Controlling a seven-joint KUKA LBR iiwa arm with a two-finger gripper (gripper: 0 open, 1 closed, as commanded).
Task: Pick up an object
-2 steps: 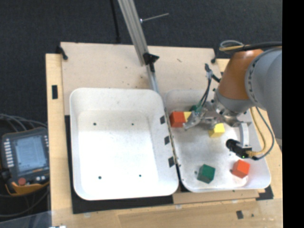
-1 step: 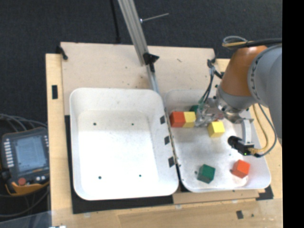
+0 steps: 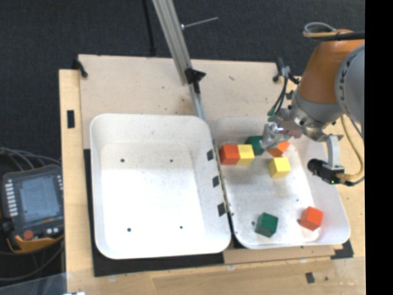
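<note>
Claw (image 3: 274, 134) sits low over the far part of the right bin (image 3: 334, 238), among a cluster of blocks; whether it is open or closed cannot be told, since wrist hardware hides the tips. Arm (image 3: 325, 72), grey w/ orange band, enters from the right.

Candidate objects, placed rel. to the yellow block (image 3: 279, 166) near the bin's middle: an orange block (image 3: 282, 146) just beyond it, partly under the claw; a dark green block (image 3: 255, 144) beyond and to the left, partly hidden; a paired orange block (image 3: 229, 154) and yellow block (image 3: 245, 154), touching each other, to the left; a green block (image 3: 266, 224) nearer the camera; a red-orange block (image 3: 311, 217) nearer and to the right.

Handling (judgement): blocks look small, rigid, light, prob. wood or plastic w/ flat faces; not fragile, little slip risk. Best hold is across two opposite flat faces, approx. mid-height. Isolated blocks offer free sides; the touching pair does not.

Surface: bin floor is smooth, white, shallow-walled, so a nudged block may slide. Left bin (image 3: 98, 165) lies beside the right one on a tan desk (image 3: 135, 82). Room: dark carpet (image 3: 61, 17), a slanted metal post (image 3: 175, 35), a pendant (image 3: 34, 204) at far left.
</note>
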